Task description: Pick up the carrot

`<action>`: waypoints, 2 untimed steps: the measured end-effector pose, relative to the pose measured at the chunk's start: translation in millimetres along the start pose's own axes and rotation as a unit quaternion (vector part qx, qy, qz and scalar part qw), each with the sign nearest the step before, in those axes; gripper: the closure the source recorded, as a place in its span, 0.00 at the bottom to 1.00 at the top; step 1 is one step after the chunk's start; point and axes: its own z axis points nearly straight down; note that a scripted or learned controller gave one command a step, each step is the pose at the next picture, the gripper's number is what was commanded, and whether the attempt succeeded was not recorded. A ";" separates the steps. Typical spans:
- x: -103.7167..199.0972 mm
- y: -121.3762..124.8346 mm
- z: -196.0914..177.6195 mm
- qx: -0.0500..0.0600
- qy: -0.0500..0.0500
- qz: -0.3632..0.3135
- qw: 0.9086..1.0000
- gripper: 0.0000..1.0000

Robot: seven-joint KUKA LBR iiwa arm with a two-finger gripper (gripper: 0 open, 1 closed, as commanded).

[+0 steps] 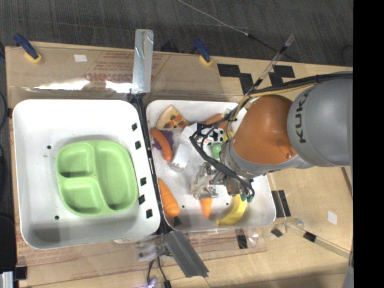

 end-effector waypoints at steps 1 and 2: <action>23.0 39.3 -112.0 0.001 -0.005 0.020 1.000 1.00; 28.4 32.2 -55.0 0.000 0.002 -0.101 0.995 1.00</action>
